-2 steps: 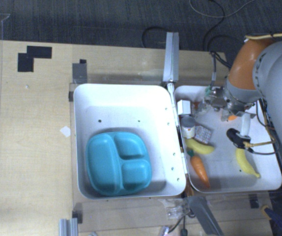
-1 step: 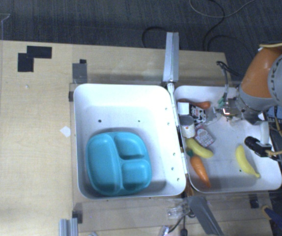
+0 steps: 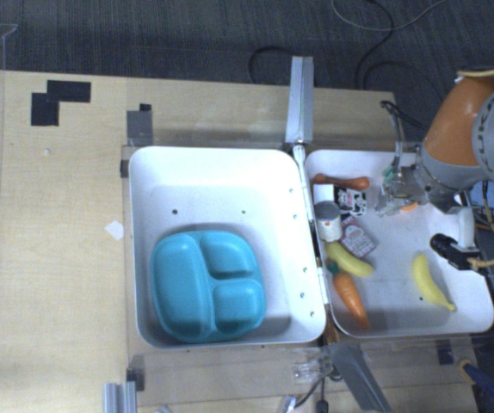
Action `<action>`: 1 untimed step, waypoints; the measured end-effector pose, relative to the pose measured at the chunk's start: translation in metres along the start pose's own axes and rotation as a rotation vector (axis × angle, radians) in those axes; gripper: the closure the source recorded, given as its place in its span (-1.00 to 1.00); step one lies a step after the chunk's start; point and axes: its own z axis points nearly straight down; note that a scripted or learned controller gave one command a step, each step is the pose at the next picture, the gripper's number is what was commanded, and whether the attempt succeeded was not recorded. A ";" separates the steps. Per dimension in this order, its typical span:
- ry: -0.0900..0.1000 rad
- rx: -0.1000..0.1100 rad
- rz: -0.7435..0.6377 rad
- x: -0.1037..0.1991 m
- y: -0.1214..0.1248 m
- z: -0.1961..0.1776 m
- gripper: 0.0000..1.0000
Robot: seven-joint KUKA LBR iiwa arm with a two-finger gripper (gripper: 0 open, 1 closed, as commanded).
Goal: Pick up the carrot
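Note:
The carrot (image 3: pixel 349 296), orange with a small green top, lies near the front left corner of the right bin (image 3: pixel 471 317), along its left wall. My gripper (image 3: pixel 396 194) hangs over the back middle of that bin, well behind the carrot and to its right. Nothing of the carrot is near it. The grey arm with its orange band (image 3: pixel 453 132) reaches in from the right.
A yellow banana (image 3: pixel 351 261) lies just behind the carrot, with a second banana (image 3: pixel 431 282) at the front right. A white can (image 3: pixel 327 223), a small packet (image 3: pixel 360 240), a black-and-white item (image 3: pixel 349 199) and an orange-red stick (image 3: pixel 343 181) crowd the bin's left side. The left bin (image 3: pixel 144 231) holds a blue divided tray (image 3: pixel 207 284).

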 end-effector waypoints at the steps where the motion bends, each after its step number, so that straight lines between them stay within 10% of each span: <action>1: -0.002 0.009 0.178 -0.056 0.050 -0.071 1.00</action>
